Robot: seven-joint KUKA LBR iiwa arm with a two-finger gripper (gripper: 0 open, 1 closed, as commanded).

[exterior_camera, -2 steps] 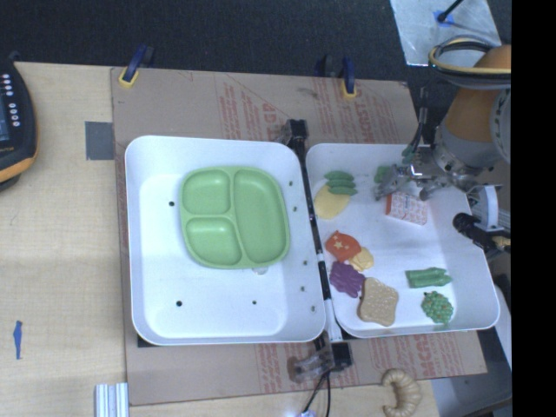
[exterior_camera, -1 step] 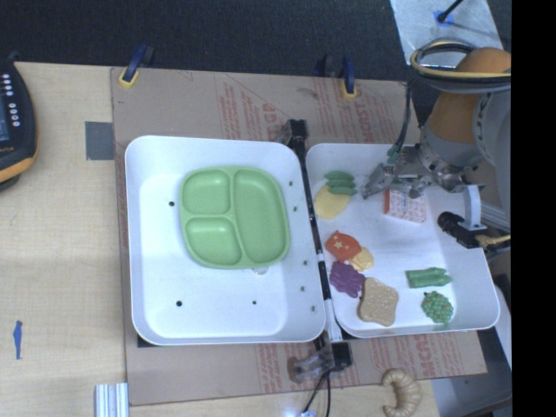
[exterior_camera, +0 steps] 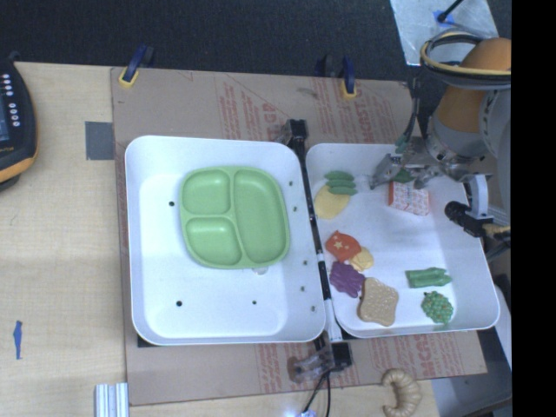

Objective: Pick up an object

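Gripper [exterior_camera: 401,170] at 1 o'clock of right bin [exterior_camera: 460,259], directly over red-white carton [exterior_camera: 409,198], contact unclear, grasp state unreadable, arm body cut off at frame edge, green tray [exterior_camera: 234,216] in left bin [exterior_camera: 152,259].

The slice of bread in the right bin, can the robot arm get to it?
Probably yes. The bread slice lies flat and uncovered near the right bin's front edge, with open space above it. The gripper hangs over the same bin's far end. The purple toy crowds one side.

Both bins [exterior_camera: 156,259] look like smooth white plastic, the green plate [exterior_camera: 234,217] matt plastic, on brown cardboard [exterior_camera: 243,102].
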